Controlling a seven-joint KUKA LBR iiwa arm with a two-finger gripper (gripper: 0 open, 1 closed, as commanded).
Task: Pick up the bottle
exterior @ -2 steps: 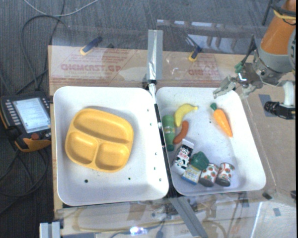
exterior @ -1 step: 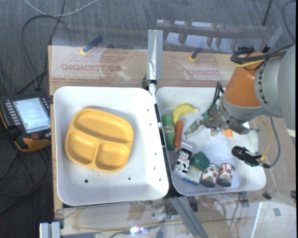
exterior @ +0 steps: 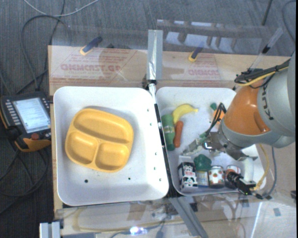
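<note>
The bottle has a dark green cap and stands near the front wall of the right bin, between a small cow-patterned carton and a small can. My gripper hangs low over the bin, just behind and above the bottle's cap. The grey arm with its orange band reaches in from the right and hides the bin's right part. Nothing is seen held in the gripper.
The right bin also holds a yellow banana, a green vegetable, an orange carrot and another small can. A yellow divided plate lies in the left bin. A teach pendant sits left of the bench.
</note>
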